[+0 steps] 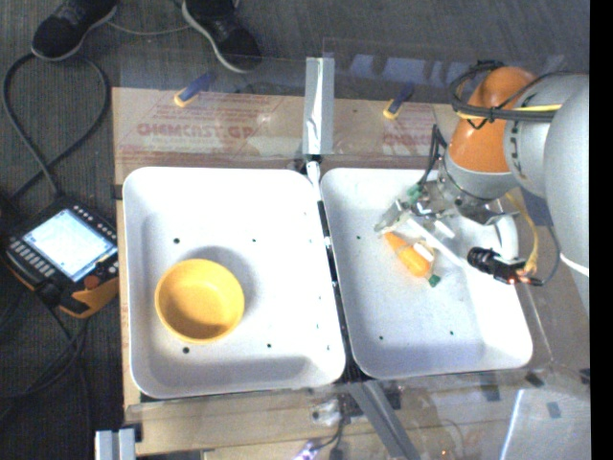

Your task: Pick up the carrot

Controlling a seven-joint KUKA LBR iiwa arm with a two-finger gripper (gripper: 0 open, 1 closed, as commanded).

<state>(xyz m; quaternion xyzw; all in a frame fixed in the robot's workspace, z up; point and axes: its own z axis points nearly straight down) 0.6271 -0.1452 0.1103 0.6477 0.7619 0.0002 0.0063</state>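
The carrot point(410, 254) lies in the right bin point(450, 343), in the upper middle of its floor, with its orange body running from about 10 o'clock down to 4 o'clock and a small green bit at its lower right end. The gripper point(414, 220) hangs over that same bin, just off the carrot's upper end at roughly 12 o'clock from it. Its pale fingers point(391, 220) point toward 8 o'clock, and one tip sits close beside the carrot's top; whether it touches cannot be made out. The carrot rests on the bin floor and is not seen between the fingers. How wide the fingers stand cannot be told from this angle, as the parts overlap and blur together.

The grey arm point(565, 151) with its orange band point(484, 123) comes in from 3 o'clock. In the left bin point(153, 199), a yellow bowl point(199, 299) sits at the lower left of the floor, well apart from the gripper.
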